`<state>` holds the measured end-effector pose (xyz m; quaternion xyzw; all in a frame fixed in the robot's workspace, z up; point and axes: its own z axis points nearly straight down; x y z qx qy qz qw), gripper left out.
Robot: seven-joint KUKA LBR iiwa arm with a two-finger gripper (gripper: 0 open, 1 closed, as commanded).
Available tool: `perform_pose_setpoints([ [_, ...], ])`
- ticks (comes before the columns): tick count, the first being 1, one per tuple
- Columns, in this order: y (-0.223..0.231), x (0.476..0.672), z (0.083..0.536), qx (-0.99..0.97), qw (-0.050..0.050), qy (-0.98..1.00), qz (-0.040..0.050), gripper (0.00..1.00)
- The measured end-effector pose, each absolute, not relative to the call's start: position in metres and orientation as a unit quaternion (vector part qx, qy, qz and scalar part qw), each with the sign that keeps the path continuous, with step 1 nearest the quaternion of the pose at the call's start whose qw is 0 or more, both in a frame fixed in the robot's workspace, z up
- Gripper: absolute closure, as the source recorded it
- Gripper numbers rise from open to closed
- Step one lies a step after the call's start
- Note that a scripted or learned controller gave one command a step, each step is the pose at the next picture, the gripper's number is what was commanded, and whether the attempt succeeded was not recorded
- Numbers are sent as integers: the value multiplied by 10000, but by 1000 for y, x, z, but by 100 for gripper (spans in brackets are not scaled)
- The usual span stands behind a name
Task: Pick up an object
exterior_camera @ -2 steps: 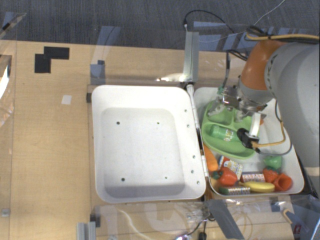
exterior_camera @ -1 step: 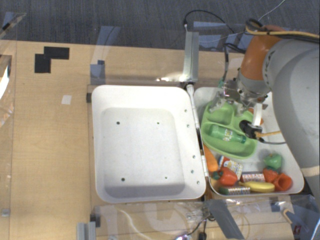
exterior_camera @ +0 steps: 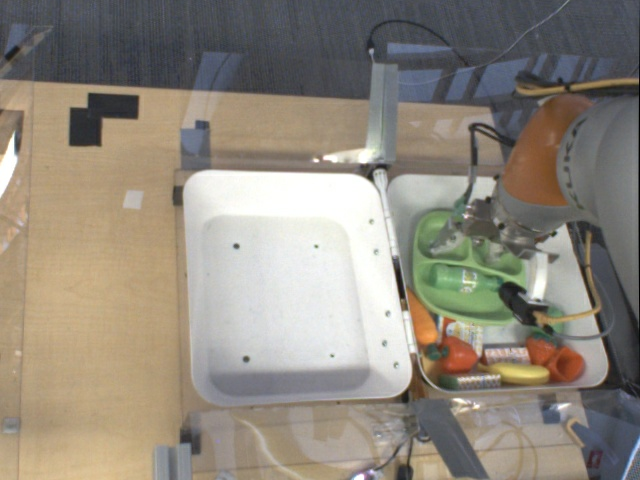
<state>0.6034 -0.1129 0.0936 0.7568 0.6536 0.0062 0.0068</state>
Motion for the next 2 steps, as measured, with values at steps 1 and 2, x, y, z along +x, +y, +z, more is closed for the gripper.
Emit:
perform_pose_setpoints([
  [1,-96,668,93,7566,-3,6538,-49,0],
  [2,-104,613,93,7813,58,6241,65,0],
])
